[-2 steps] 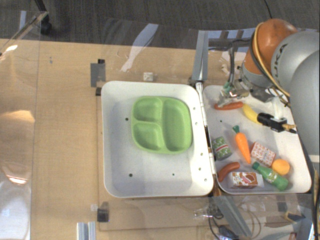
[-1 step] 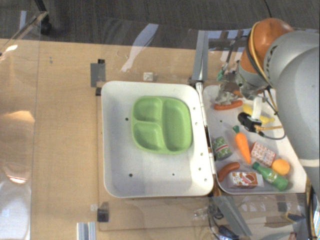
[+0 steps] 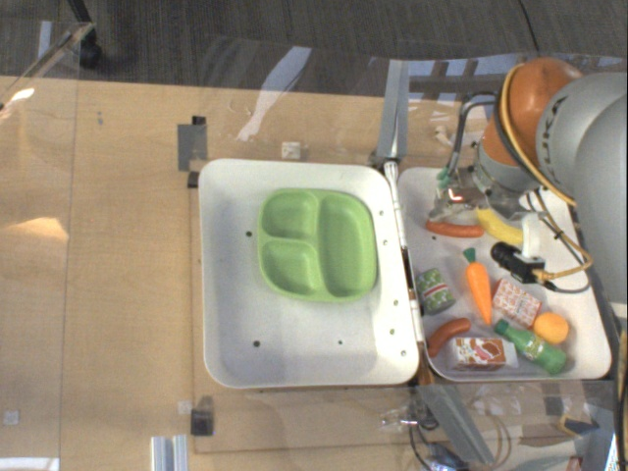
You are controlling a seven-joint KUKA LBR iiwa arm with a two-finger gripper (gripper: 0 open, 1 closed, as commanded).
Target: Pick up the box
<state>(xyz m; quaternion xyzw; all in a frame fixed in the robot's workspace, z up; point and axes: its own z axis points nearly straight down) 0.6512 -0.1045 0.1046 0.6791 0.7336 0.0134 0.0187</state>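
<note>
Camera view: the small red-and-white printed carton box (image 3: 482,352) lies flat on its broad face near the front edge of the right-hand white bin (image 3: 597,361), just beside a red sausage-shaped toy (image 3: 447,333) and a green bottle (image 3: 535,348). The gripper (image 3: 453,196) hangs near the far corner, well apart from it; cannot tell whether the jaws are apart or together. Judged light, thin-walled and easily crushed, slick-printed; best taken across its two short sides, gently.
</note>
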